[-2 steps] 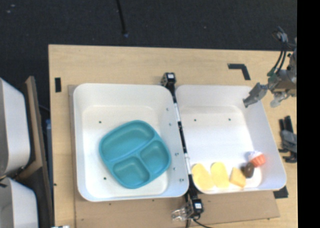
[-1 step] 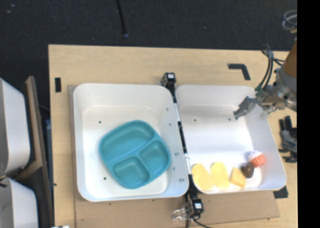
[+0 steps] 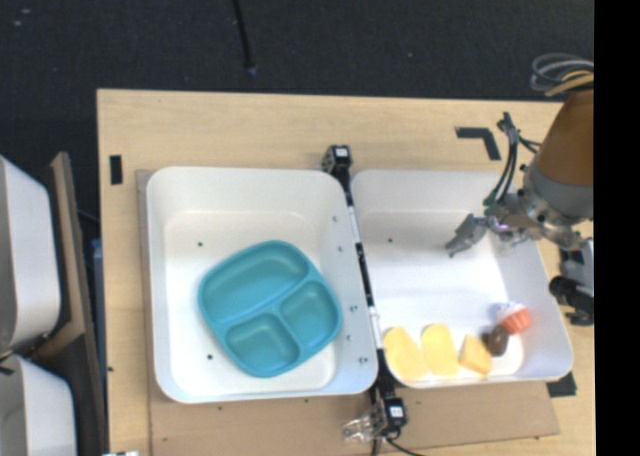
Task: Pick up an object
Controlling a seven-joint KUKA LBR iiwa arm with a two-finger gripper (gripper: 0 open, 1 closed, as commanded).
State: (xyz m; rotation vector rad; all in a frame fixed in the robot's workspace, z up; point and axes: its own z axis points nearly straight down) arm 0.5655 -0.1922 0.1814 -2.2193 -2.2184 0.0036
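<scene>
Along the front wall of the right bin [image 3: 420, 194] lie three yellow pieces: a rounded one [image 3: 402, 352], a second rounded one [image 3: 438, 348] and a wedge [image 3: 475, 354]. A small brown object [image 3: 497, 342] and an orange one with a white bit [image 3: 516, 321] sit just right of them. My gripper [image 3: 478, 232] hangs over the middle-right of this bin, above bare floor, well behind the yellow pieces and apart from them. Nothing shows in its grasp. The grey arm with its orange band [image 3: 570, 144] comes in from the right.
The left bin [image 3: 240, 204] holds a blue divided plate [image 3: 268, 306] toward its front. A ridge with black clips [image 3: 338, 156] separates the two bins. Black brackets [image 3: 480, 136] lie on the wooden bench behind the right bin.
</scene>
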